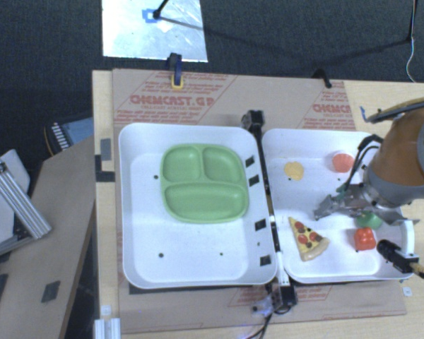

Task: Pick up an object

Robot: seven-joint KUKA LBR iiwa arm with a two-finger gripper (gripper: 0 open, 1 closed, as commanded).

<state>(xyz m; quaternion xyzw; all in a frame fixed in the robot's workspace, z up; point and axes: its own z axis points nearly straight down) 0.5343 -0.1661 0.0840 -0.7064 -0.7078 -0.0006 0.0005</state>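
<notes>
The gripper [332, 207] hangs low in the right bin [279, 189], right of centre frame, above the pizza slice [307, 239]; whether its fingers are open I cannot tell. A descent from here could land between toys (pizza slice, red piece [364, 239], orange piece [342, 162], yellow disc [293, 169]) and close on nothing. The left bin [138, 210] holds a green divided plate [203, 183].

arm [410, 154]: cut by right edge | green item [368, 218]: partly hidden under tool [339, 205]
</notes>
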